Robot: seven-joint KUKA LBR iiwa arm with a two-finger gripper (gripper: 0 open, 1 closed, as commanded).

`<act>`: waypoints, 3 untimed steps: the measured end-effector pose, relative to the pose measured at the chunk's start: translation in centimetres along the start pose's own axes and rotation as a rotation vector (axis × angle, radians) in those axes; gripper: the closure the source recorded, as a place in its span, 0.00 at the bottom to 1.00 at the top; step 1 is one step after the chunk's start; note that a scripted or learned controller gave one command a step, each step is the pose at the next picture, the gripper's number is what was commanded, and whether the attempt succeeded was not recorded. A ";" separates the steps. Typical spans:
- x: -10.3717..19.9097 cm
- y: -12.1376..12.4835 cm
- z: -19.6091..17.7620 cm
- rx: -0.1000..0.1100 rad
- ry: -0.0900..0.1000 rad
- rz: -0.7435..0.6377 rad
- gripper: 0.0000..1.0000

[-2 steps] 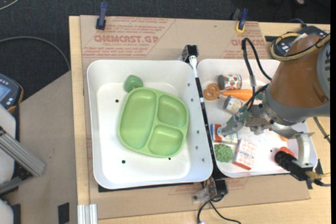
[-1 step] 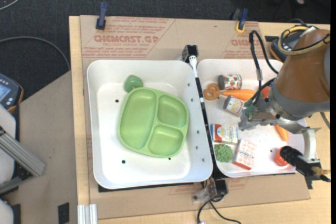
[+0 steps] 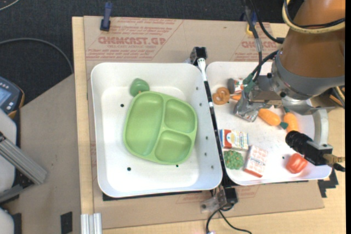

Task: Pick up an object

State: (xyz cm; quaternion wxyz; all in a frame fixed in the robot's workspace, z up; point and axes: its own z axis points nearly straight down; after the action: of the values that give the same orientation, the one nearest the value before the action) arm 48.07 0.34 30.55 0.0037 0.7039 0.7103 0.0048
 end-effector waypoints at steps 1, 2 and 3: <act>7.7 0.0 -2.0 0.007 0.000 0.000 1.00; 13.8 -0.1 -0.1 0.016 -0.001 0.003 1.00; 11.4 0.3 -20.3 -0.010 0.004 0.009 1.00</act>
State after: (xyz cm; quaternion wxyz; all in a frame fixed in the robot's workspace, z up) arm 48.03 11.72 50.82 0.0054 0.7069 0.7073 0.0098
